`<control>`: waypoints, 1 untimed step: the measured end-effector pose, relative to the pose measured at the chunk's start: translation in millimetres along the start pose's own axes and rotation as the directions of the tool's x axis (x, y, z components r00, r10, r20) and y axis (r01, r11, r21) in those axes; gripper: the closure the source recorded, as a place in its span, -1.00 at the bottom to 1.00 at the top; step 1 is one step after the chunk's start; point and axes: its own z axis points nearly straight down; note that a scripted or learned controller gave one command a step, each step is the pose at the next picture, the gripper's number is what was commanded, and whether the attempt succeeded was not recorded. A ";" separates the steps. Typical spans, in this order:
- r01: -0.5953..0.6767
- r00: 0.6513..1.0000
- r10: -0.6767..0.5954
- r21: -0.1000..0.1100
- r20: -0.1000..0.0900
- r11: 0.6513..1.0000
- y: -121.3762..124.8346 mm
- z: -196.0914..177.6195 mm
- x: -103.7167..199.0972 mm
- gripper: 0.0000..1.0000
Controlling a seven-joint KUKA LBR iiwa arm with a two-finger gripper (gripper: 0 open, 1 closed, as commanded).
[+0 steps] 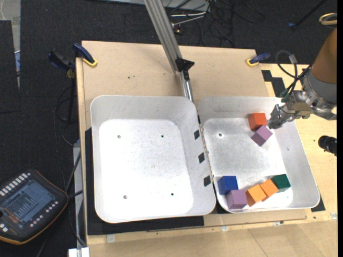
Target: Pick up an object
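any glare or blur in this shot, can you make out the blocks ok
Camera view: even light, soft shadows; the white bins are bright but not blown out; the blocks read clearly, such as the blue one; the hand is small and slightly soft, so its detail is unclear.

**Fixtures and clutter around the bins**

A pale beige fibreboard tabletop (139,71) sits on a black floor (43,15). Blue-and-yellow clamps grip its far corners, one at the left (84,54) and one at the right (258,59). A slanted grey aluminium pole (163,25) comes down from the top edge to a black bracket (185,65) at the tabletop's back. A grey control pendant with orange trim (25,203) lies on the floor at lower left. Loose cables (214,15) trail across the floor behind the tabletop.
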 end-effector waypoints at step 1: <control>0.002 1.000 -0.002 -0.001 -0.001 1.000 -4.6 -0.6 64.0 1.00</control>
